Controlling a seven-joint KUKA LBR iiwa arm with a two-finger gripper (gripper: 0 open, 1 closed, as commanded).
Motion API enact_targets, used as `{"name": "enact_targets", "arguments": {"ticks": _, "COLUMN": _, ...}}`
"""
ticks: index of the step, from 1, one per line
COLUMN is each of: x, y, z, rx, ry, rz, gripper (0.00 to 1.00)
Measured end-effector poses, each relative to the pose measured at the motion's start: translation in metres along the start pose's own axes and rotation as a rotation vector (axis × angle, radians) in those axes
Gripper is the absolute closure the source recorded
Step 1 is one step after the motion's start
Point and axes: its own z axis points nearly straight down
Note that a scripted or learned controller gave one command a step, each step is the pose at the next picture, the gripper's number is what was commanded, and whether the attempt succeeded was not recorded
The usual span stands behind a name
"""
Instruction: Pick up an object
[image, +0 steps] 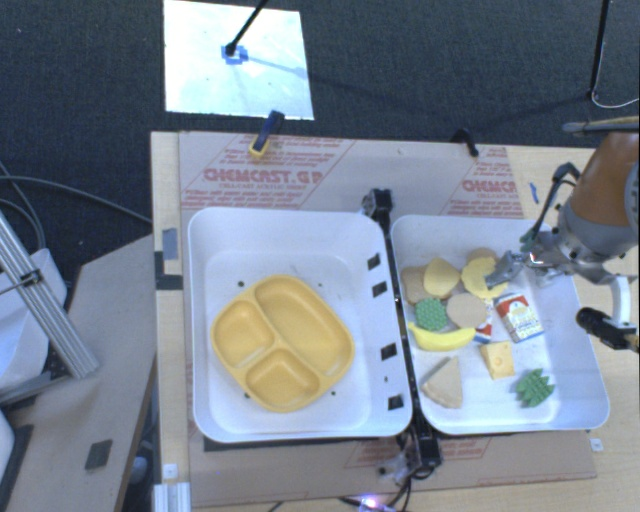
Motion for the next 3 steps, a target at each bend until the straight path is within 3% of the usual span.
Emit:
{"name": "enact_targets", "arguments": {"ticks": 1, "x": 0.001, "y": 0.059, "z": 0.032, "rx": 0.003, "ry": 0.004, "rz": -0.001, "gripper": 0.0}}
{"name": "enact_targets", "arguments": {"ticks": 2, "x": -0.002, "y": -0.008, "z": -0.021, "rx": -0.001, "ry": -0.001, "rz": 0.006, "gripper": 0.0}}
{"name": "enact_targets", "arguments": {"ticks": 3, "x": -0.002, "y": -0.093, "z": -0.057, "rx": 0.001, "ry": -0.001, "rz": 0.008, "gripper": 0.0}}
